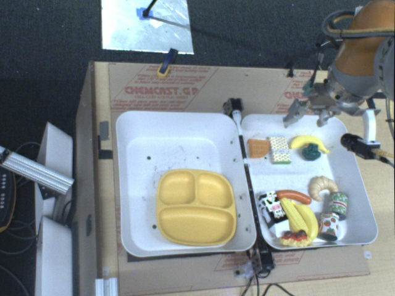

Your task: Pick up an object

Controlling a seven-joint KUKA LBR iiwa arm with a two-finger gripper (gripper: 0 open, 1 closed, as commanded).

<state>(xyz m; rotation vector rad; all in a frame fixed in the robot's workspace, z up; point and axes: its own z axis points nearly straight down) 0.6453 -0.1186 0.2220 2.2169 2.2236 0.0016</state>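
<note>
My gripper (307, 119) hangs above the far edge of the right bin (364, 193), its two fingers spread open with nothing between them. Just below it in that bin lie a small yellow banana (307, 142) with a teal piece (311, 153), a checkered yellow-green block (279, 150) and an orange wedge (258, 148). Nearer the front sit a croissant (322, 185), a red sausage (294, 196), a larger banana (301, 217), a black-and-white cow toy (269, 206) and two small cans (334, 213).
The left bin (139, 137) holds a yellow divided plate (196, 206). A black clamp (234, 107) sits at the far end of the ridge between the bins. Cardboard surrounds both bins, and a foil sheet (146, 16) lies on the floor beyond.
</note>
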